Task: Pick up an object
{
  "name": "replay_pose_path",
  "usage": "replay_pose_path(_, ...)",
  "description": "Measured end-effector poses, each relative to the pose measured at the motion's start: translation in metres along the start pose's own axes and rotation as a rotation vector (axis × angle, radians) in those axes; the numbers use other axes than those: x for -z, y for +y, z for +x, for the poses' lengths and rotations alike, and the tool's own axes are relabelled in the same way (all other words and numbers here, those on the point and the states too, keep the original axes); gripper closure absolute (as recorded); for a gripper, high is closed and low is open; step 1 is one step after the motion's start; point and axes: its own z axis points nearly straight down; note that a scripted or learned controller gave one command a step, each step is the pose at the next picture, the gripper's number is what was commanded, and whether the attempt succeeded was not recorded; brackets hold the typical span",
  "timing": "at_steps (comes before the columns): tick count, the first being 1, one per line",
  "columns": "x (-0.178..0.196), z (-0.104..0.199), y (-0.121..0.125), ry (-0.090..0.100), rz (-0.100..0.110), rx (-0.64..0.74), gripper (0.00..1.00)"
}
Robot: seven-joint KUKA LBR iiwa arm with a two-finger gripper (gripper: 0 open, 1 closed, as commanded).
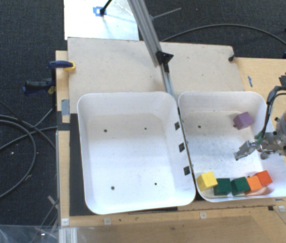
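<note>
Hovering over right bin (224, 99), jaws (245, 150) state unclear; purple block (243, 120) near, coloured blocks (234, 183) below.

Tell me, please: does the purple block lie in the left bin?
No, the purple block lies in the right bin, near its far wall.

Two bins (128, 103); seemingly six blocks (243, 120), one purple.

Blocks (234, 184) along front wall — seemingly crowded
</note>
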Motion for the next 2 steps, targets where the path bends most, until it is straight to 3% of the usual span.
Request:
replay_pose_path(1,-0.09,-0.024,0.102,0.001,-0.005,0.012,0.0)
replay_pose_path(2,-0.088,-0.003,0.082,0.003,0.0,0.011,0.0)
